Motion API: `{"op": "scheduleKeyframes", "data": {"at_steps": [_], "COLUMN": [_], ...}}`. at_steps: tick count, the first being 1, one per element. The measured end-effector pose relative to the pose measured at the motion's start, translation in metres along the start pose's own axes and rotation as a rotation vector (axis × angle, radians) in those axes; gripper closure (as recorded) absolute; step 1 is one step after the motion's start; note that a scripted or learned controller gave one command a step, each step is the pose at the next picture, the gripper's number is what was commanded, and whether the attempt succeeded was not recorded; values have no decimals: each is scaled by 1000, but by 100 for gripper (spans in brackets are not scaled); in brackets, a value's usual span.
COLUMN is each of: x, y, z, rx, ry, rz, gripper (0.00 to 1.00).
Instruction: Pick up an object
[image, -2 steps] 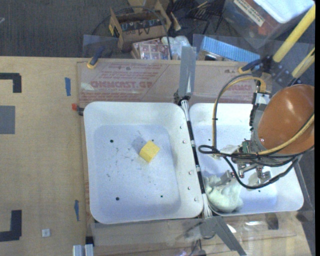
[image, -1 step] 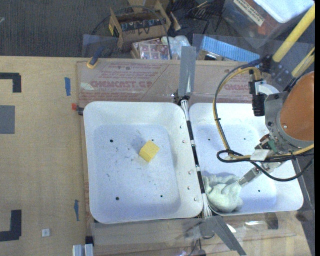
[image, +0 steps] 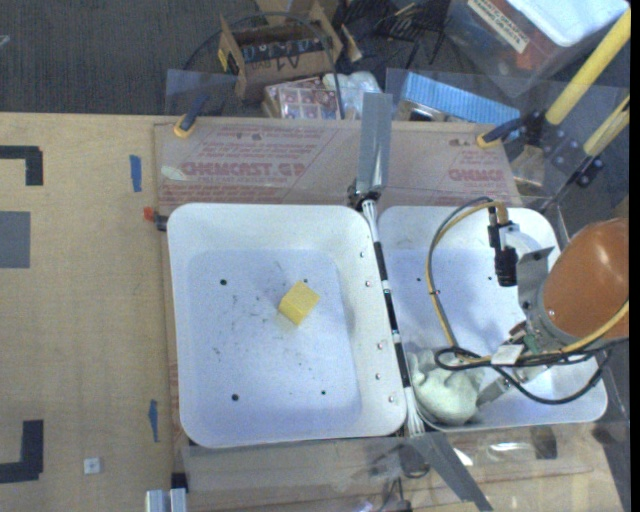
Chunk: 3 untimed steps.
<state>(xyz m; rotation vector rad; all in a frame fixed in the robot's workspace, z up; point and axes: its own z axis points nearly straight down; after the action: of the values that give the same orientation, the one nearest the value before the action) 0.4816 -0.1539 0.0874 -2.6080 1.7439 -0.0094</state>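
while a small yellow block (image: 298, 303) lies alone near the middle of the left bin (image: 200, 400), the grey arm (image: 585, 285) with its orange band reaches in from the right over the right bin (image: 410, 240). its gripper (image: 478, 385) is low in that bin's near left corner, just beside a pale rounded object (image: 445, 395), with a yellow cable (image: 435, 270) looping above; whether the gripper is open, closed or holding anything cannot be told from this angle.

The arm (image: 590, 280) shows a rounded orange band, grey metal, and looping yellow-and-black cables (image: 440, 270).
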Motion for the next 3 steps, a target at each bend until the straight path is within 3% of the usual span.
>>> {"op": "scheduleKeyframes", "data": {"at_steps": [1,2,3], "x": [46,45,6], "y": [19,17,6], "z": [1,-11,-3], "rx": [1,6,-4], "ry": [-1,-2,-10], "rz": [-74,-71,-727], "gripper": [0,100,100]}}
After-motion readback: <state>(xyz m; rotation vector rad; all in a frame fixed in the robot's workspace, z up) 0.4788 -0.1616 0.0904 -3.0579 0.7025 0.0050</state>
